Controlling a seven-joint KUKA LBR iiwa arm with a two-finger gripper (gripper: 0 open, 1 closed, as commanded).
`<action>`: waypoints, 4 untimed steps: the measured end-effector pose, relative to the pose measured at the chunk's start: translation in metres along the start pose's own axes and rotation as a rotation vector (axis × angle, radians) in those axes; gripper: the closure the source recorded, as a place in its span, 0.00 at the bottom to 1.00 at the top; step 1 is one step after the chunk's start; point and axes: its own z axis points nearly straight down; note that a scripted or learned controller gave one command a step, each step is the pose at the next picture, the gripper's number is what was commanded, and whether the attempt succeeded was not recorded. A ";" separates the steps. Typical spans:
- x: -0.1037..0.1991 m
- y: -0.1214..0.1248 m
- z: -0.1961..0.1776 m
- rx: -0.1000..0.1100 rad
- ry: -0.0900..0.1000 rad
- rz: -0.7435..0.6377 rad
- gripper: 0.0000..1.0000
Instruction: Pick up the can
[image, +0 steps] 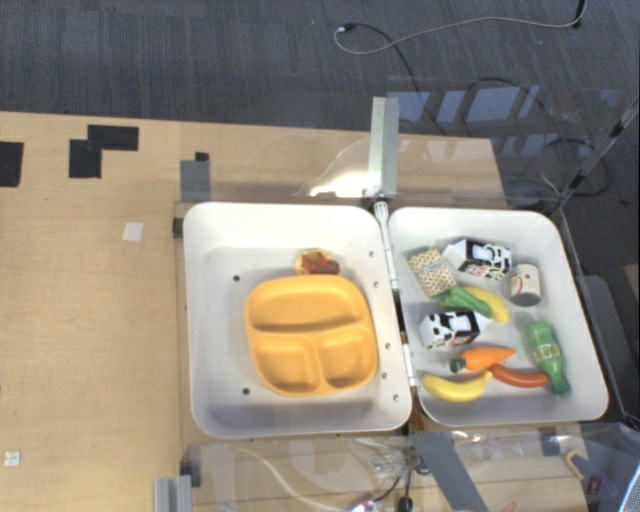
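Your can (525, 284) lies on its side in the right bin (585, 400), close to that bin's far right wall, just right of a black-and-white cow-print carton (481, 259) and well above a green bottle (547, 356). No arm reaches in at this moment, so you cannot tell whether the hand is spread or pressed together.

The step in hand looks like the approach, so plan it now. The can's long axis seems to run roughly from upper left to lower right, with one pale round end facing down toward the camera. Bring the hand down from above with its fingers set across that axis, so they close on the curved sides rather than the ends. Keep clear of the carton on the left and the bin wall on the right; the gap on both sides looks tight. A yellow-green banana (478, 301) lies nearby on the lower left.
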 end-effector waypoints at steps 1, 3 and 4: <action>0.001 0.002 -0.013 -0.007 -0.001 -0.009 1.00; 0.004 0.005 -0.038 -0.022 -0.005 -0.026 1.00; 0.006 0.007 -0.050 -0.029 -0.006 -0.034 1.00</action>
